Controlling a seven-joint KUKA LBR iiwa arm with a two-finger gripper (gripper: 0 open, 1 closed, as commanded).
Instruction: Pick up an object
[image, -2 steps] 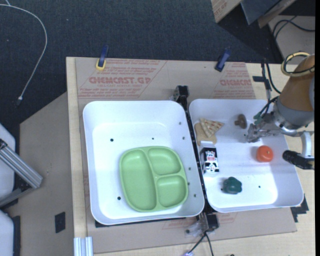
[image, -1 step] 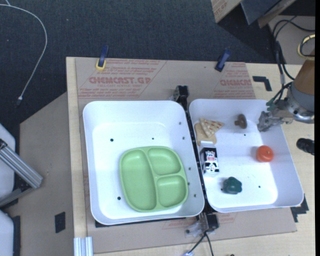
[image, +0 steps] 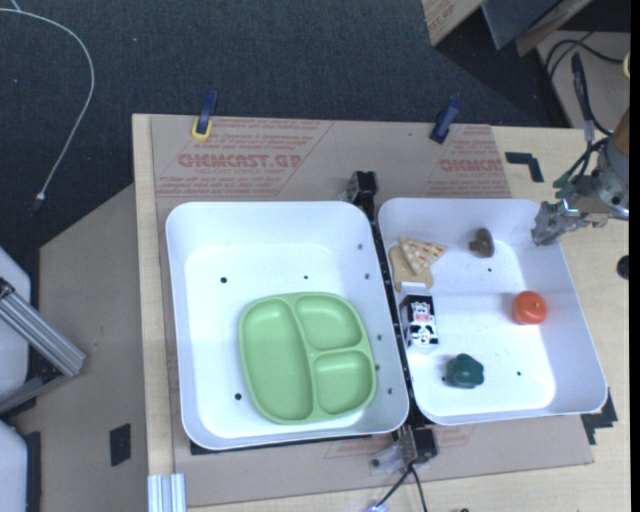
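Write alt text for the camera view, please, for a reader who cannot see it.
A gripper hovers at the far right rim of the right bin, which holds an orange ball, a dark green object, a waffle piece and a small brown object. The left bin holds a green divided plate.

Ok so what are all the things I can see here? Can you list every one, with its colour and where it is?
Left bin: one, white, left half of the bench.
Divided plate: one, light green, three compartments, inside the left bin.
Right bin: one, white, right half of the bench.
Waffle-like piece: one, tan, far left corner of the right bin.
Small lump: one, brown, far side of the right bin.
Round object: one, orange, right side of the right bin.
Small box: one, black and white, left side of the right bin.
Lumpy object: one, dark green, near part of the right bin.
Clamps: two, blue, far edge of the bench.
Gripper: one, grey metal, over the right bin's far right corner.
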